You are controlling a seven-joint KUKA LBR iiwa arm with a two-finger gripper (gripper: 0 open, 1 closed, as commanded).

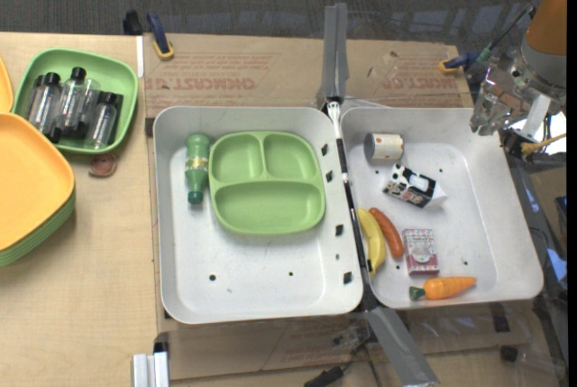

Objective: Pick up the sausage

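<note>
The sausage [388, 232], reddish-orange and slightly curved, lies in the right bin [487, 223] near its left wall, right beside a yellow banana [370, 238]. My gripper [488, 119] hangs over the bin's upper right corner, far from the sausage, up and to the right of it. Nothing shows between its fingers.
The right bin also holds a small tin can [385, 146], a black-and-white packet [412, 188], a pink box [420, 251] and a carrot [444, 288]. The left bin [180, 268] holds a green divided plate [266, 181] and a green bottle [196, 166]. Off to the left sit yellow plates [32, 191] and a green tray of bottles [77, 101].
</note>
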